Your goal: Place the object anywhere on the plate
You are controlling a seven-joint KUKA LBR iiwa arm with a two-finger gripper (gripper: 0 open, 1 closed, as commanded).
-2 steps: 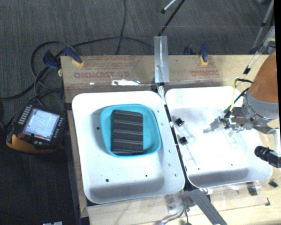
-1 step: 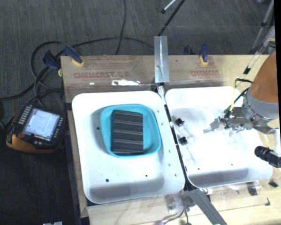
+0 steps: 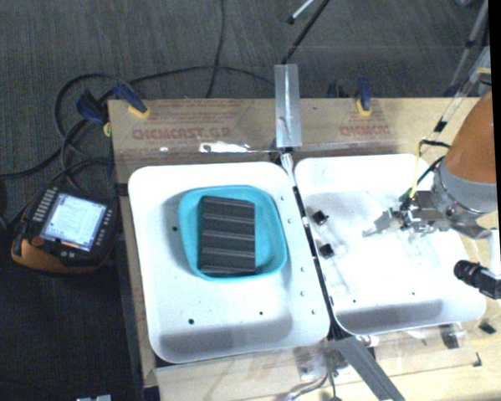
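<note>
Block [image 3: 228,234], dark grey and ridged, lies flat on the plate [image 3: 273,236], which is teal and sits in the left bin [image 3: 158,267]. Block covers most of the plate's middle, long side running far to near, slightly tilted. Teal rim shows all round it.

Arm [image 3: 474,154] comes in from the right over the right bin [image 3: 389,289], orange band at the frame's right edge. Tool [image 3: 384,224] hangs over the middle of the right bin, well apart from block and plate. Nothing seen between its tips; cannot tell if they are spread or pressed together, too small and blurred.

Two small black clips [image 3: 321,234] sit on the rim between the bins. Table [image 3: 230,129] carries both bins. Pendant [image 3: 68,226] with a lit screen lies on the floor, left of the table.
</note>
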